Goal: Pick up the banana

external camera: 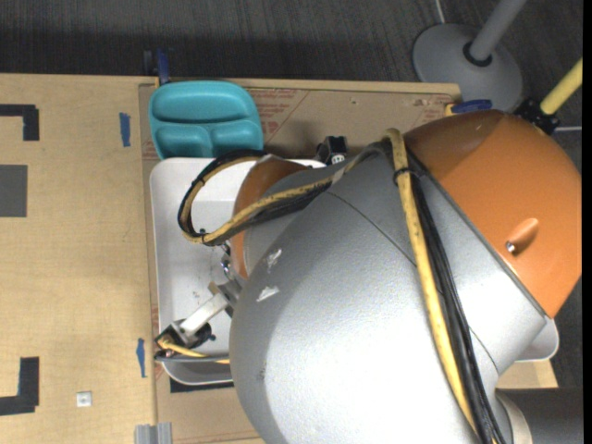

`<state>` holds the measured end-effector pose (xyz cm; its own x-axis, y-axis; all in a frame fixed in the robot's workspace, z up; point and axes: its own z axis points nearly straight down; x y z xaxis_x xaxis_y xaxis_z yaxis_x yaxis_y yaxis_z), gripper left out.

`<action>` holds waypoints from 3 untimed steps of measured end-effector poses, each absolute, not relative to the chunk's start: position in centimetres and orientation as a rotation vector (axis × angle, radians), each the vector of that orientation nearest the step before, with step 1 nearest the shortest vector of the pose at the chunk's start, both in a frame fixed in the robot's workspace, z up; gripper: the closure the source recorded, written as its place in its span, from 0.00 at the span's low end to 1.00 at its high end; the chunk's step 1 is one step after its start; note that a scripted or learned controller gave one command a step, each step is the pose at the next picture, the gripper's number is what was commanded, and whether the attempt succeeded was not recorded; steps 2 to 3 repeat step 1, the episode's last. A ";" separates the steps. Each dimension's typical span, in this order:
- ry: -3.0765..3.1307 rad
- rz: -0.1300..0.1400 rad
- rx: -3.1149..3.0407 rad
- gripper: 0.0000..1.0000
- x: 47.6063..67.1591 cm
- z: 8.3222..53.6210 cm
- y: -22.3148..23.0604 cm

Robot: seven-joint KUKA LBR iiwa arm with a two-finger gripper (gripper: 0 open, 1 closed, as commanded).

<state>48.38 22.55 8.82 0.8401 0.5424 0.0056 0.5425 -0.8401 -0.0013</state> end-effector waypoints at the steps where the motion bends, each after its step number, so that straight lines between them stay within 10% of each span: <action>1: -0.838 0.004 -3.026 1.00 47.9 16.1 15.6; 3: -0.838 0.004 -3.026 1.00 47.9 16.1 15.6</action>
